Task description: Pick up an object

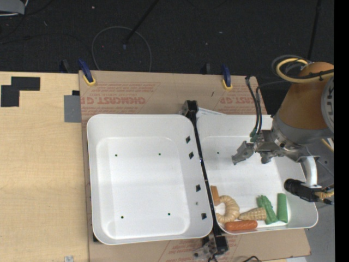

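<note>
Approach step: my gripper [252, 153], jaws apart and empty, hangs over the right bin [229, 125]. Next: drop toward 6 o'clock onto the carrot [240, 226] w/ fingers straddling it.

The cardboard sheet [136, 94] lies under the two white bins and serves as the reference. Two clamps with yellow tips, left clamp [86, 75] and right clamp [226, 78], grip its far edge. Left of the sheet lies a light wooden board [38, 168] bearing black markings [19, 89] and a grey patch [71, 108].
</note>
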### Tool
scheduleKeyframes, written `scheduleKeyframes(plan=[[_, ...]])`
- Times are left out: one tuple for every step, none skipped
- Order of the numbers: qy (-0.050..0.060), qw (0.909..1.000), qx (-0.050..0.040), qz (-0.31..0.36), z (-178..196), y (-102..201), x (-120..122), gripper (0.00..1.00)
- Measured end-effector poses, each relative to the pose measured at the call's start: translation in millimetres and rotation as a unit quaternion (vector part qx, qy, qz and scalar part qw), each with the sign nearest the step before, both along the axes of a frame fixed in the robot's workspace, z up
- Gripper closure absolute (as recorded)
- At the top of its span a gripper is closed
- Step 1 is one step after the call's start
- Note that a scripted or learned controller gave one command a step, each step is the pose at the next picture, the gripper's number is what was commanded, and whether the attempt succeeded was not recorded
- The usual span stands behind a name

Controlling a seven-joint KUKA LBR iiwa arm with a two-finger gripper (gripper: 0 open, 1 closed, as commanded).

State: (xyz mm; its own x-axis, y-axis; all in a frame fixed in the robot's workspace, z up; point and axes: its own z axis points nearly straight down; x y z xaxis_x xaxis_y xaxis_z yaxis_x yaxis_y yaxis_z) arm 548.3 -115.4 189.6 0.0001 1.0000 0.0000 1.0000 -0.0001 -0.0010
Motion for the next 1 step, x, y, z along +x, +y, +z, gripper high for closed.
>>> scheduleKeyframes(plan=[[0.002, 1.0000, 0.0003, 0.000, -106.8, -34.2, 56.7, 0.00]])
